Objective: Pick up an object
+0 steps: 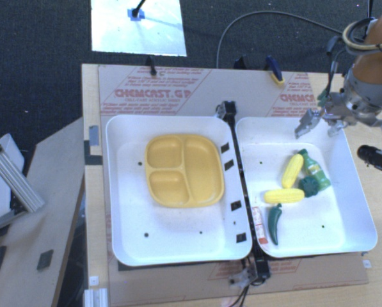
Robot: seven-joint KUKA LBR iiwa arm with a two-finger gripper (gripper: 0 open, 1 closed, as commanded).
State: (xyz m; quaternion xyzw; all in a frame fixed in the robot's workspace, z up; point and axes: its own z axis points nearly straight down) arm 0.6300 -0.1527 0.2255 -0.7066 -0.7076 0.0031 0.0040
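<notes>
In the right bin (350, 235) lie two yellow corn cobs: one tilted (292, 170), the other flat (284, 196). Beside them are a green bottle (311, 164), a dark green broccoli piece (313, 185) and a green chili pepper (274, 222). A small red and white tube (259, 225) rests along the bin's left wall. My gripper (320, 125) hangs over the bin's far edge, above and behind the bottle. It is open, and nothing sits between its fingers.
A yellow divided plate (184, 170) lies in the left bin (130, 235). Black clips (234, 184) join the two bins along the middle ridge. A cable and a blue clamp (274, 69) sit on the board behind the bins.
</notes>
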